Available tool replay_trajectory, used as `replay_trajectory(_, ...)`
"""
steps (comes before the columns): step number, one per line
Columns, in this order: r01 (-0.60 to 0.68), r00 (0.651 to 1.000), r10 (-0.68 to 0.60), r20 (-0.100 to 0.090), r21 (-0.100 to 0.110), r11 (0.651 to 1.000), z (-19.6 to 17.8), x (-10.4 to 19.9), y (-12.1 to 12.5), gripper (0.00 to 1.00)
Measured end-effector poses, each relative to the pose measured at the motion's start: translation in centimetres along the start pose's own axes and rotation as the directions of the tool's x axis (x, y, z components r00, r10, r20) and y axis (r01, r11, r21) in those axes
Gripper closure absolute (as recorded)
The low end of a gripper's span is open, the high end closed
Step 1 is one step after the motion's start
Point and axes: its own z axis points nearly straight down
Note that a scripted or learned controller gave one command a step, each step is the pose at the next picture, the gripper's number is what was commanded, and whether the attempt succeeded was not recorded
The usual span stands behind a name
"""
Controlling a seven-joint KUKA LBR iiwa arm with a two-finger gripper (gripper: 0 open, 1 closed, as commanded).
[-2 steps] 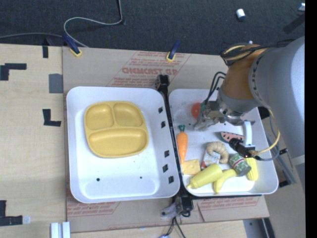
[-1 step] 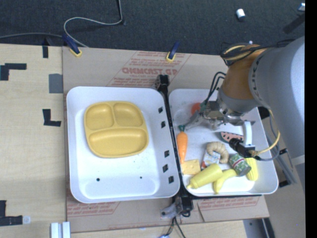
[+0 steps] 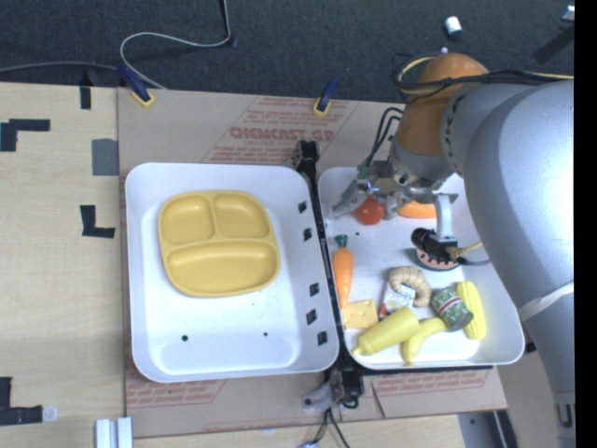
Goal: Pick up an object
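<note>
My gripper (image 3: 367, 194) hangs low over the far left part of the right bin (image 3: 508, 339). Right beneath it lies a small red tomato (image 3: 369, 213), touching or nearly touching the gripper's tip. An orange piece (image 3: 417, 210) lies just to the right of the tomato. Nearer the front are a carrot (image 3: 341, 271), a tan croissant (image 3: 411, 281), a yellow corn cob (image 3: 473, 308) with a dark green item (image 3: 449, 307) against it, a yellow bottle (image 3: 390, 330), a banana (image 3: 423, 338) and a cheese slice (image 3: 357, 314).
The left bin (image 3: 149, 343) holds a yellow divided plate (image 3: 219, 242). The bins' shared wall (image 3: 315, 250) runs just left of the gripper. My grey arm (image 3: 522, 185) covers the right bin's far right side.
</note>
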Motion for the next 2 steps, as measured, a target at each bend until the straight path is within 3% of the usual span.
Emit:
replay_trajectory(1, 0.001, 1.000, -0.001, 0.003, -0.004, 1.000, -1.2, -0.1, 0.1, 1.00)
replay_trajectory(2, 0.001, 1.000, -0.001, 0.000, -0.005, 1.000, -10.0, 4.3, -9.6, 1.00)
